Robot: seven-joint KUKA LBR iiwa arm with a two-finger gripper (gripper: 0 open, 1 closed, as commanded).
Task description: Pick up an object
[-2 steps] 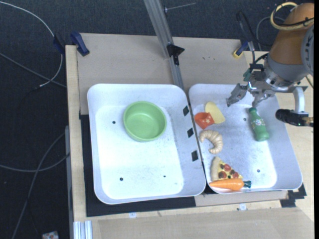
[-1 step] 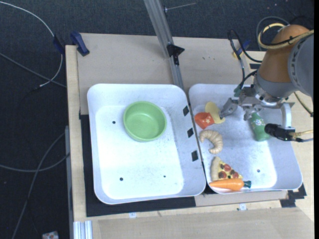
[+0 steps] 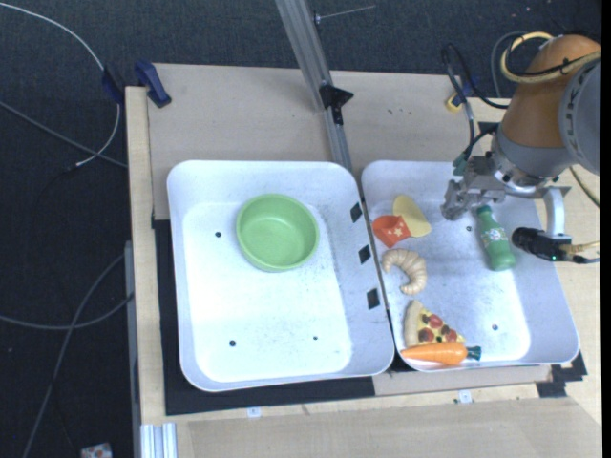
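Hovering over the right shallow white bin [image 3: 535, 337], the grey two-finger gripper [image 3: 458, 201] hangs low; whether it holds anything I cannot tell. A green plastic bottle [image 3: 494, 239] lies just beside it, toward the arm. Near its other side sit a yellow wedge [image 3: 412, 214], a red piece [image 3: 390, 228] and a tan croissant [image 3: 407, 268]. Farther off rest a pizza slice [image 3: 427, 326] and an orange carrot [image 3: 436, 354].

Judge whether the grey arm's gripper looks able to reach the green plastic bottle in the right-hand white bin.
Probably yes: the gripper hovers just beside the green plastic bottle, which lies apart from the other toys, nothing covering it.
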